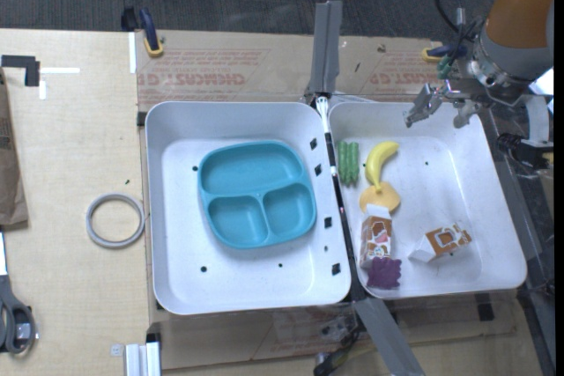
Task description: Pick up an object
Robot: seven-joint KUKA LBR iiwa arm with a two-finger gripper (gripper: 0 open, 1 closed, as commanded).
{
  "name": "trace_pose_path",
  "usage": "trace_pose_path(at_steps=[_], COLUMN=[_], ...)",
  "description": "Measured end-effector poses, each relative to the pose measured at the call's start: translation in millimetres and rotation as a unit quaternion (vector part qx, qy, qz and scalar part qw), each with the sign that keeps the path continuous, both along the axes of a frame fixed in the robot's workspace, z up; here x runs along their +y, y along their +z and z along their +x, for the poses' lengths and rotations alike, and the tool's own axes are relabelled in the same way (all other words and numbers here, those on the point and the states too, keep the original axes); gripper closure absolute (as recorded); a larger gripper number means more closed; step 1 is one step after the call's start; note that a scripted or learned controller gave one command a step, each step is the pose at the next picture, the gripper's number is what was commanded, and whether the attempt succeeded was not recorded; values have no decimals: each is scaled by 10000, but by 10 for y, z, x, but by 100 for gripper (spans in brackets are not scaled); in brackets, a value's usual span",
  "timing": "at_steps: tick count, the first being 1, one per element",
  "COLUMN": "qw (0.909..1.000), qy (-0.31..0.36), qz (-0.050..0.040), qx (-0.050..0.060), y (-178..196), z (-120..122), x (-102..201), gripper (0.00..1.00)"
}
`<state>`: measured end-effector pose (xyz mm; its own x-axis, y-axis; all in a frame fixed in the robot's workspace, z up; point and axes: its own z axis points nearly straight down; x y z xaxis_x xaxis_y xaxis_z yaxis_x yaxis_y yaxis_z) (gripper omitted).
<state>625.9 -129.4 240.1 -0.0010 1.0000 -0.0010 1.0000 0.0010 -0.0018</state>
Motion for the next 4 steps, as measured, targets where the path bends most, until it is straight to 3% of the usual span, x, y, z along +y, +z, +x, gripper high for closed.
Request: trace_pose_path(at_steps=[1, 2, 3, 4], qw=[9994, 9946, 9997, 9999], qy=[359, -1034, -261, -145], qz=[6, -2, -2, 0], qx=[4, -3, -2, 8], y=[-1450, -561, -960, -1491], z=[-534, -366, 55, 44], x=[336, -7, 286, 346], gripper=[0, 0, 0, 0])
